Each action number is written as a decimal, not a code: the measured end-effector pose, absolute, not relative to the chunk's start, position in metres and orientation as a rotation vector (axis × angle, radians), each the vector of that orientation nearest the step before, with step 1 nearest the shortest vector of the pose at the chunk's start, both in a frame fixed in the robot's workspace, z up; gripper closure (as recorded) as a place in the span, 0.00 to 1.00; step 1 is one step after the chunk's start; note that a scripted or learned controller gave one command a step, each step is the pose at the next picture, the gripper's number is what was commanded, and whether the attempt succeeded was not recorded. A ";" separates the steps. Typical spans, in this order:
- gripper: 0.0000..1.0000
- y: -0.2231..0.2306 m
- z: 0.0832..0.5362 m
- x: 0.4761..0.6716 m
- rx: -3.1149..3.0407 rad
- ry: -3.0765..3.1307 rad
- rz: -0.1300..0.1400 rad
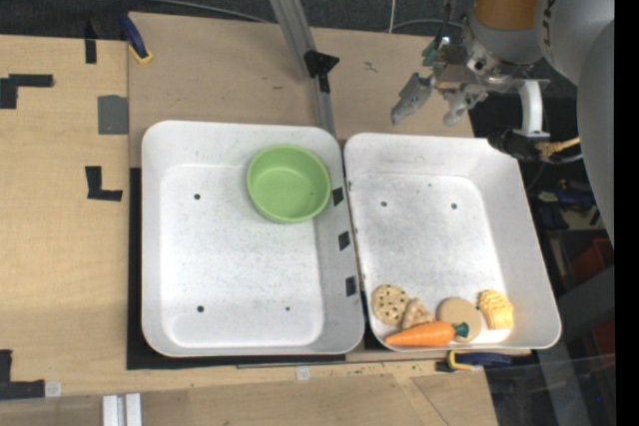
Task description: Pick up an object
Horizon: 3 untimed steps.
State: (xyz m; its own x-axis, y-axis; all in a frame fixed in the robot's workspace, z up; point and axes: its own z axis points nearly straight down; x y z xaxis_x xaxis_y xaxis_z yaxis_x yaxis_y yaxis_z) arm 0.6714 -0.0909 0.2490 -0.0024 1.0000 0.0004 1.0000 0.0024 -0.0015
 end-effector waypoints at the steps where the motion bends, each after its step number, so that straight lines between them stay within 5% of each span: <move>1: 0.00 -0.091 0.249 0.671 -2.218 -2.224 0.003; 3: 0.00 -0.091 0.132 0.673 -2.217 -2.220 0.009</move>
